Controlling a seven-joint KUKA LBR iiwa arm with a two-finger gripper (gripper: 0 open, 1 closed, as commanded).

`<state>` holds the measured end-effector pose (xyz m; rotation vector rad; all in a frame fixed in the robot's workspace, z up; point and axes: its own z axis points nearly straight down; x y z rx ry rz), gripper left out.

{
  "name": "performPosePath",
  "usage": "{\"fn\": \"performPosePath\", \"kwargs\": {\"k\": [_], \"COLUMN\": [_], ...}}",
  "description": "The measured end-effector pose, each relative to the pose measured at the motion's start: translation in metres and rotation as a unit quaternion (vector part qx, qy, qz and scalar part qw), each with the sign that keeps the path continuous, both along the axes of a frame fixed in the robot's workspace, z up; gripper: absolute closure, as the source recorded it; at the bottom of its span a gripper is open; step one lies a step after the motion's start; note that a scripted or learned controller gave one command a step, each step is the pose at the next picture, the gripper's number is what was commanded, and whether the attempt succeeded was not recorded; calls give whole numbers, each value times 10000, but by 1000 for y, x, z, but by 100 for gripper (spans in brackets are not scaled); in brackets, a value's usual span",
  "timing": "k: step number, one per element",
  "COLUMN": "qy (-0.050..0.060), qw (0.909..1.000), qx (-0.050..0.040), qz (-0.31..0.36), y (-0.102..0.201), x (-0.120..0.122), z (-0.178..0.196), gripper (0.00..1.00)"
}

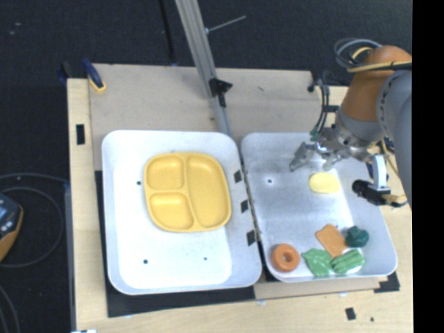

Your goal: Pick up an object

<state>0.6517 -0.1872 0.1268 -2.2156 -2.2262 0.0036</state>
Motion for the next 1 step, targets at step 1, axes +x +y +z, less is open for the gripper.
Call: {"fn": "performPosePath", "kwargs": {"k": [1], "qy": [-42], "qw": [10000], "qx": [-17], "qz": [8], "y": [-1], "x": [2], "z": [15], "gripper": [100]}}
